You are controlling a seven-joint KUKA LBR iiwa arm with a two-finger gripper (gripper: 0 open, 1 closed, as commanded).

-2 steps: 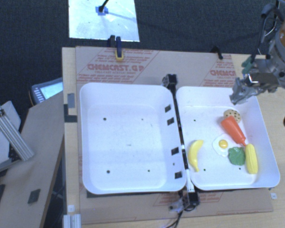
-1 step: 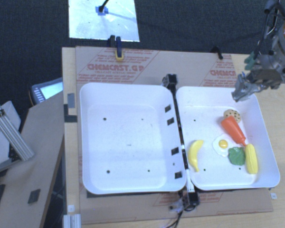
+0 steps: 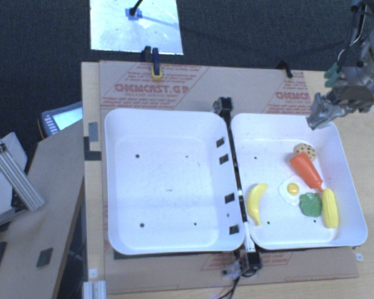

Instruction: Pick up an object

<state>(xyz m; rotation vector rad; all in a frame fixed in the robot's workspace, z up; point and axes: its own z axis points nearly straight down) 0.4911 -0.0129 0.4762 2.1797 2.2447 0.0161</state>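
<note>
Two white bins sit side by side on the desk (image 3: 193,80). The left bin (image 3: 118,129) has no toys in it that I can see. The right bin (image 3: 262,129) has all the toys, and they lie in its front right part.

Going from left to right, first comes a toy banana (image 3: 256,202), near the wall between the two bins. Next is a toy fried egg (image 3: 291,189). Just beside it is a small green leafy toy (image 3: 310,205). Above these is a toy carrot (image 3: 306,169), and its long side runs from the back left down to the front right. A round cookie (image 3: 304,149) with dark dots sits at the carrot's top end, touching it or very close. Last is a yellow corn cob (image 3: 330,207), near the bin's right wall, lying almost front to back.

The end effector (image 3: 318,113) hangs over the back right corner of the right bin, up above the toys. I cannot tell if its fingers are apart or together, and I see nothing in it.

The closest toys are the cookie and the carrot. They lie toward the front of the bin from the end effector and a little to the left. I think it must go down and forward to reach them. The carrot's slant means the fingers should close across its thin side.
</note>
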